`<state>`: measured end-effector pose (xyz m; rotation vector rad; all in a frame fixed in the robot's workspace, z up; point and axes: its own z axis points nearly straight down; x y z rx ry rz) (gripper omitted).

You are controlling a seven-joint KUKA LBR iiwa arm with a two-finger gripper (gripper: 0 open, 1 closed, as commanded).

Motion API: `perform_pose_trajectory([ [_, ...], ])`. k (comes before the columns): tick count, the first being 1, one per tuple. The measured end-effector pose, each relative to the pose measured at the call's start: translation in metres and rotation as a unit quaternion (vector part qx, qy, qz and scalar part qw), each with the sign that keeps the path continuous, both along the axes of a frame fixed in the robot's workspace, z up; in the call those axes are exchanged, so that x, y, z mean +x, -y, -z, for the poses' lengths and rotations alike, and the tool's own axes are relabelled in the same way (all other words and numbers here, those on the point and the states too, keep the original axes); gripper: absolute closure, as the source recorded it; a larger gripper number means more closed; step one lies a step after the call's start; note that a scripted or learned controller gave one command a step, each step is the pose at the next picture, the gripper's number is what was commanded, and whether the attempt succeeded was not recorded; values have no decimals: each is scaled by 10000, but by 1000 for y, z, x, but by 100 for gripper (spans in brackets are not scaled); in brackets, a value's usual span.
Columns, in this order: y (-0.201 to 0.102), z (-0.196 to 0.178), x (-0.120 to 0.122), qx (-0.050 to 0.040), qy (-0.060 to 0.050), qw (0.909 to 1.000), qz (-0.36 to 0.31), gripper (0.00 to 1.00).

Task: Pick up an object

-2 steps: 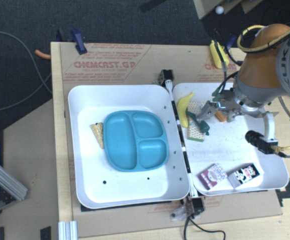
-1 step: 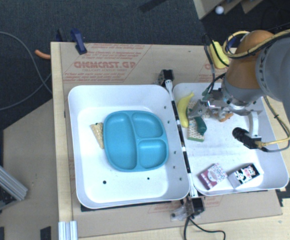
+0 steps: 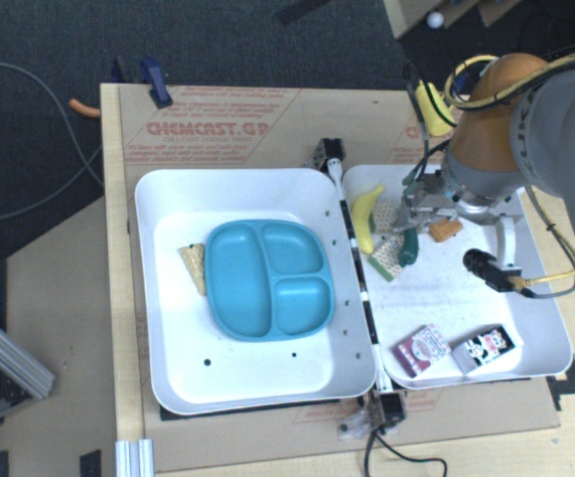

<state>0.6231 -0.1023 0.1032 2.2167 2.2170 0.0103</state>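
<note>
Left bin (image 3: 168, 296): blue plate (image 3: 267, 278), not my target. Right bin (image 3: 555, 351): banana (image 3: 365, 217) lies just left of my claw (image 3: 413, 219), long axis running up-down. Can't tell my claw's opening or any hold from here.

A bench (image 3: 118, 266) topped with a printed brown cardboard sheet (image 3: 217, 127) carries 2 shallow white bins side by side, touching along their inner edges. The left bin (image 3: 158, 266) sits near the sheet's middle, the right bin (image 3: 535, 326) toward its right side. A blue clip (image 3: 155, 80) grips the sheet's far edge.
</note>
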Motion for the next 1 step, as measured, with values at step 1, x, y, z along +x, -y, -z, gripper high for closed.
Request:
perform_pose_trajectory([
  [1,2,-68,-43,-2,-41,10000,6,100],
])
